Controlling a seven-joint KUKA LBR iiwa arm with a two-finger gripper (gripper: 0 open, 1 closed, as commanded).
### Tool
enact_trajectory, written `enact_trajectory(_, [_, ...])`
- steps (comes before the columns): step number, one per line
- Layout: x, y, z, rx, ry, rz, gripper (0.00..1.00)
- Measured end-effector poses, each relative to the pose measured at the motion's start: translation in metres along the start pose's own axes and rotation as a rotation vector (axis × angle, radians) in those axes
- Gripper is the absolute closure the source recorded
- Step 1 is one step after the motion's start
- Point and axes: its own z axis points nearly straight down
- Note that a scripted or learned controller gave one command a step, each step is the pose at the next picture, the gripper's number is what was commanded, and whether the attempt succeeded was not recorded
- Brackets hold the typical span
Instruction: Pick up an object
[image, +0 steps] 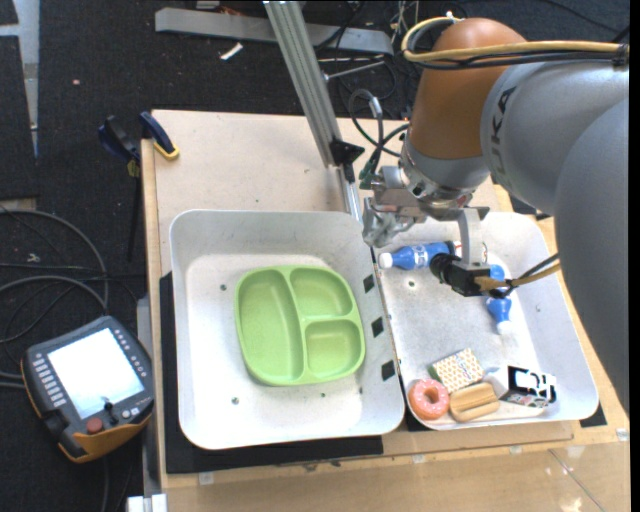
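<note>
Hovering our jaws (400, 228) above the blue plastic bottle with its white cap (412, 257) to line up a grasp, we cannot tell their spread.

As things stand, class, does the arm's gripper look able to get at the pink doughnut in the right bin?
Probably yes. The doughnut lies uncovered at the right bin's near edge, a biscuit touching only one side, and the gripper is already over that bin.

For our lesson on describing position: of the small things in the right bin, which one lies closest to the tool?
The blue bottle with the white cap, lying on its side just under the tool. The donut, bread roll and cracker sit at the bin's near corner.
</note>
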Motion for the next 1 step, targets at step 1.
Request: enact_trajectory(1, [0.0557, 0.0060, -0.0075, -0.002, 0.000, 0.000, 1.00])
